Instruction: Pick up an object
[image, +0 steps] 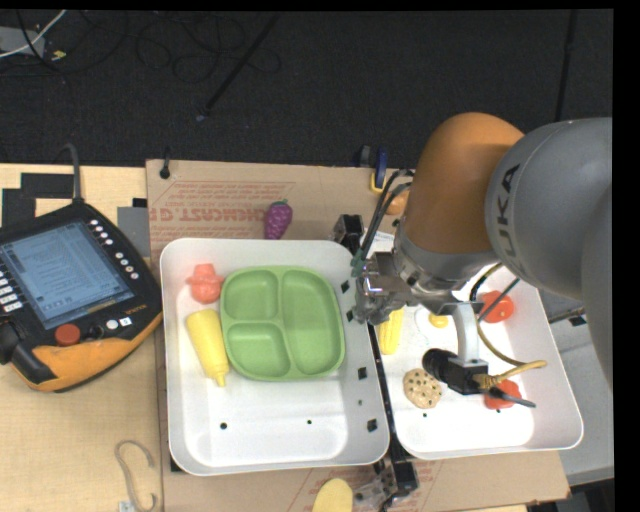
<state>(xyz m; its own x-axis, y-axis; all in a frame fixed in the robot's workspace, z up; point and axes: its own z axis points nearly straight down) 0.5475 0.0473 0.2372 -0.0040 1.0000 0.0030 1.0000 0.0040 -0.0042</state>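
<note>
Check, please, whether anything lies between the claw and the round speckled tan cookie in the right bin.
Partly: the oblong yellow toy lies just beside the claw, roughly on the line to the round speckled tan cookie. Nothing rests on the cookie itself, so from above it looks reachable.

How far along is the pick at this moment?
Done: the approach; the claw sits low at the left wall of the right bin, just above a yellow toy. In hand: nothing I can see held. Left: the grasp and lift; the yellow toy and the cookie lie on the bin floor.
</note>
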